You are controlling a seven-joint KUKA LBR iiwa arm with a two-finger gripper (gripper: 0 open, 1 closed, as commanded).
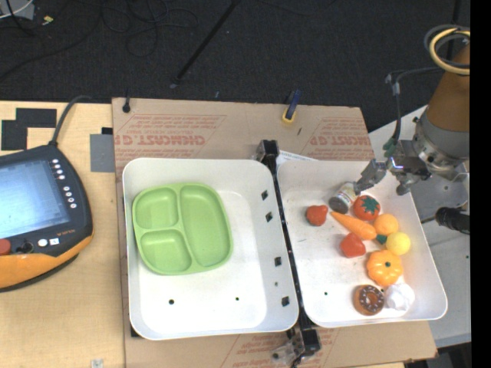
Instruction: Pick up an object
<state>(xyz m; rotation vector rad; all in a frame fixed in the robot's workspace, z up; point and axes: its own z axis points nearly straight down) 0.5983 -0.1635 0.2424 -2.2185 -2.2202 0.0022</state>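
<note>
A grey robot arm with an orange band [449,102] is reaching in from the right of the frame, its two-finger gripper [374,176] hanging over the upper part of the right-hand shallow white bin [307,282]; how far the claw is parted cannot be told, and nothing is visibly held. Just below it, a small silver can [342,200] is lying tilted beside a cluster of toy food: a red tomato [367,207], an orange carrot [353,224], a yellow pumpkin [383,267] and a chocolate doughnut [369,299]. A green three-compartment plastic tray [182,228] is sitting in the left-hand white bin [199,313]. Both bins are resting on printed brown cardboard [192,129] over a wooden bench, with an orange-edged control pendant [38,213] at left and black carpet [230,29] behind.
</note>
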